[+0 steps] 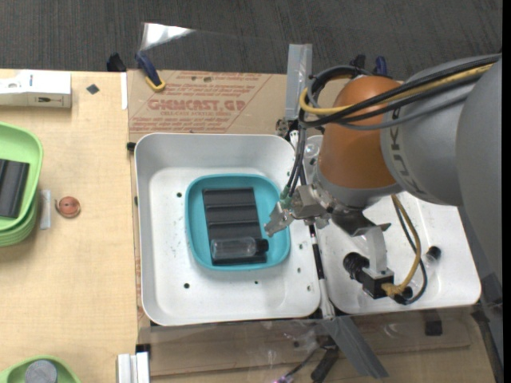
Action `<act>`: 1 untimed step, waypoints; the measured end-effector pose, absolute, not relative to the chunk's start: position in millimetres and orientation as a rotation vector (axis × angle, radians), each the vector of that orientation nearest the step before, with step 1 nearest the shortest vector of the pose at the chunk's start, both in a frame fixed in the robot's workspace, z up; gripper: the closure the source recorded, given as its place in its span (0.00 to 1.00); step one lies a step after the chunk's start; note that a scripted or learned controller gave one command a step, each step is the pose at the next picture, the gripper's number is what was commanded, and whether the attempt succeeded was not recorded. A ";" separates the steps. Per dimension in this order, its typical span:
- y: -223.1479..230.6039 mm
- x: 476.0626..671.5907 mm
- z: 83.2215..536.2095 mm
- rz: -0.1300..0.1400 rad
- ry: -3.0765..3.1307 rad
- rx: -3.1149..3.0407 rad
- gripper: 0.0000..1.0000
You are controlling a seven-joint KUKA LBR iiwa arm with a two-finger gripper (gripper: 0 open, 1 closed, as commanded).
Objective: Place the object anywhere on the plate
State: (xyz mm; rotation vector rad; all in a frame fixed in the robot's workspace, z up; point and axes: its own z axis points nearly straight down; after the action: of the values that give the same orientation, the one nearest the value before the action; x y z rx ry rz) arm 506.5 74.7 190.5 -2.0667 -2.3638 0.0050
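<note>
A teal plate (197,214) lies in the left white bin (160,238). A dark ribbed rectangular object (231,222) rests on the plate, reaching almost from its far rim to its near rim. My gripper (275,218) hangs at the plate's right rim, just right of the dark object's near end. Its fingertips point down and left. The orange band and grey wrist hide most of the gripper body, and the gap between the tips is too small to read. Nothing shows between the tips.
The right white bin (447,286) sits under the arm, with cables and a black bracket (371,278) over it. A cardboard sheet (207,102) lies behind the bins. A green tray (20,186) and a small red disc (69,207) are on the wooden bench at left.
</note>
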 end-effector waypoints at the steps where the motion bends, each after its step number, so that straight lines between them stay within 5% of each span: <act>1: 32.0 524.2 294.2 0.005 -2.274 -2.168 0.00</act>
State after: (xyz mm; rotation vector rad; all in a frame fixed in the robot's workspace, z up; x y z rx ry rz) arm 524.2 32.0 294.2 -2.1684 -2.2737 0.0055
